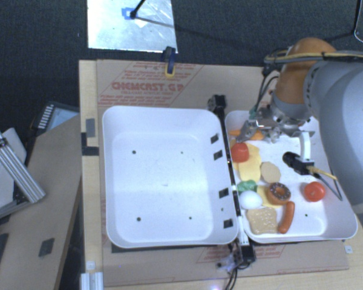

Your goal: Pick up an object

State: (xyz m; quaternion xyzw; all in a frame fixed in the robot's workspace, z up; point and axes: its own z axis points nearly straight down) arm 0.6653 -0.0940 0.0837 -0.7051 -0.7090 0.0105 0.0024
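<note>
1. One fixed camera sits above the worktop (139,80), looking down at a slant.
2. It stands far enough off to take in both white bins (163,180) side by side.
3. The arm (333,83) enters from its right.

Dark speckled carpet floor (36,35) surrounded the brown cardboard-topped bench (145,83); a shiny silver square sheet (130,17), perhaps foil, lay beyond its far edge.

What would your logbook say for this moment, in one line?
arm: over right bin | gripper: above toy food, far end | held: nothing seen | left bin
</note>
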